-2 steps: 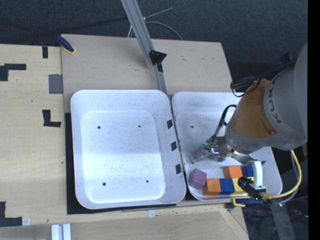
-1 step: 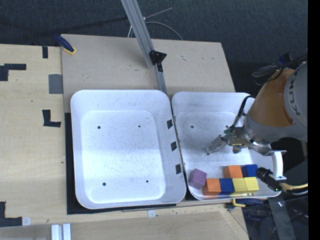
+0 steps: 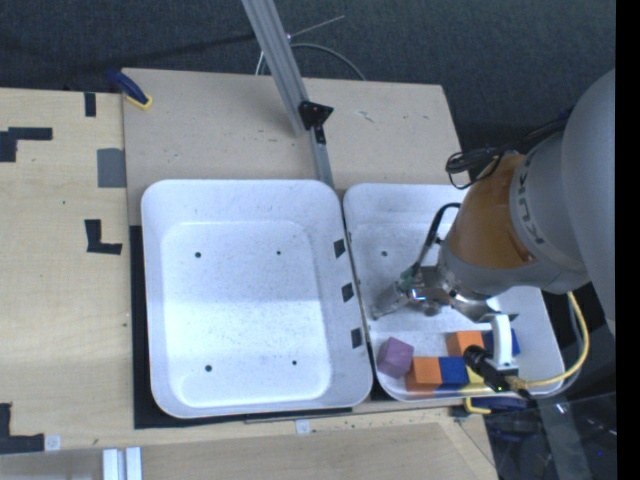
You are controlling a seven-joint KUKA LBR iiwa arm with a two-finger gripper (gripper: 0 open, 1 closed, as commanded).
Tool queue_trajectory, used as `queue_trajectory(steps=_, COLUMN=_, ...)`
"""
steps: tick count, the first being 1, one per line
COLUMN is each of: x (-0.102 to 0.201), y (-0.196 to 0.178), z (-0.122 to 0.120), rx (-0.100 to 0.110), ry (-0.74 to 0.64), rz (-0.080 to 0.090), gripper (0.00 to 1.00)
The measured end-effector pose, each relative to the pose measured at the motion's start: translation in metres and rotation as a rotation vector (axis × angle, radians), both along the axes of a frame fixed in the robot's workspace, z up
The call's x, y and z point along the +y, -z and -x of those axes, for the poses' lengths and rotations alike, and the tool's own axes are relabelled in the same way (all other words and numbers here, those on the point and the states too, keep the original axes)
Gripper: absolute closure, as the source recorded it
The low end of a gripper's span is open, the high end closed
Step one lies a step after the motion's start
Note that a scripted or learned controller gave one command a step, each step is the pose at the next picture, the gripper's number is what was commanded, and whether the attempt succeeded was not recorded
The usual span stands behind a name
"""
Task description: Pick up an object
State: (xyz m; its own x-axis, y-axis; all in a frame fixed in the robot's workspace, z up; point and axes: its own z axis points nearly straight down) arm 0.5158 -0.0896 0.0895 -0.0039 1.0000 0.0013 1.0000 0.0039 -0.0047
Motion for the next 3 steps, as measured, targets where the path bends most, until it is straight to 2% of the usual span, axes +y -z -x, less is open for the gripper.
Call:
queue_trajectory(steps=2, x=-0.005, y=-0.002, z=0.01, rx=-0.001, ry=0.003, rz=0.001, gripper=0.0)
queue_trajectory(steps=3, x=-0.002, y=-0.002, z=0.029, rx=0.0, ry=0.003, rz=0.001, gripper=0.0)
